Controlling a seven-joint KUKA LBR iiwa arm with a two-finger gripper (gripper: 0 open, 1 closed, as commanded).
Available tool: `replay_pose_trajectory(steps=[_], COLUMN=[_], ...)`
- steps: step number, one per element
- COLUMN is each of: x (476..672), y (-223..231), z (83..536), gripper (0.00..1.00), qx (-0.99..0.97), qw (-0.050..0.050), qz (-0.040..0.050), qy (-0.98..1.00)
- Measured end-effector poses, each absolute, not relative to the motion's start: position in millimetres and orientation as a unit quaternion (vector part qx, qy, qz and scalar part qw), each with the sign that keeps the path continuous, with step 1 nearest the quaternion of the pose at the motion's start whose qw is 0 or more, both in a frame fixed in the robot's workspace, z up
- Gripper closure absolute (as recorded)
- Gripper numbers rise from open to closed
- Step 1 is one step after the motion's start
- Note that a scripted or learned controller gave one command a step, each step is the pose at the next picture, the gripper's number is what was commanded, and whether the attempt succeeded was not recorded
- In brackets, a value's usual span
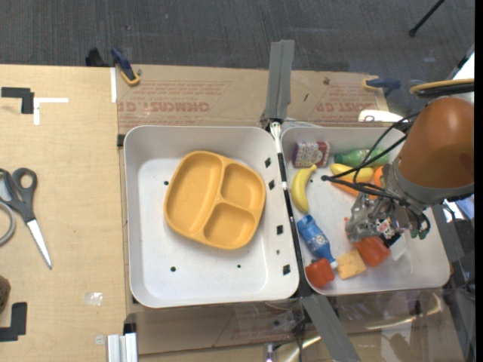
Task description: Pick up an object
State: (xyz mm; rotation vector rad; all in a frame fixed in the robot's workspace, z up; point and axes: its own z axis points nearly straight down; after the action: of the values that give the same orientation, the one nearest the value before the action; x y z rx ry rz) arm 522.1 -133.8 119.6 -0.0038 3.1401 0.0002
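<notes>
So the arm (441, 145) comes in from the right and its gripper (371, 221) is down in the right bin (423, 274), low over the toys. Can't tell how the tool is set, it's just a tangle of metal and cables from up here, and nothing clearly sits in it.

Stuff in that bin: a banana (302, 188) near the left wall, a blue bottle (313, 236) just below it, a red piece (320, 273) at the bottom left, a cheese wedge (350, 264) beside that, and a red-orange block (373, 250) just under the gripper. Up top there's a small can (309, 154) and a green thing (352, 157), with an orange carrot-ish piece (349, 188) partly hidden by the arm.

Left bin (143, 277) has a yellow divided plate (215, 199) sitting flat in the middle. Scissors (26, 210) lie on the bench way off to the left
</notes>
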Motion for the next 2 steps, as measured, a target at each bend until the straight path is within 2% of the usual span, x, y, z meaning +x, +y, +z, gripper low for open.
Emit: replay_pose_trajectory(steps=[1,2], x=[522.3,481.2], y=[-134,-190], z=[120,93], gripper=[0.0,0.0], qx=[-0.002,0.007], qw=[0.001,0.001], qz=[-0.0001,-0.0002], qy=[1.0,1.0])
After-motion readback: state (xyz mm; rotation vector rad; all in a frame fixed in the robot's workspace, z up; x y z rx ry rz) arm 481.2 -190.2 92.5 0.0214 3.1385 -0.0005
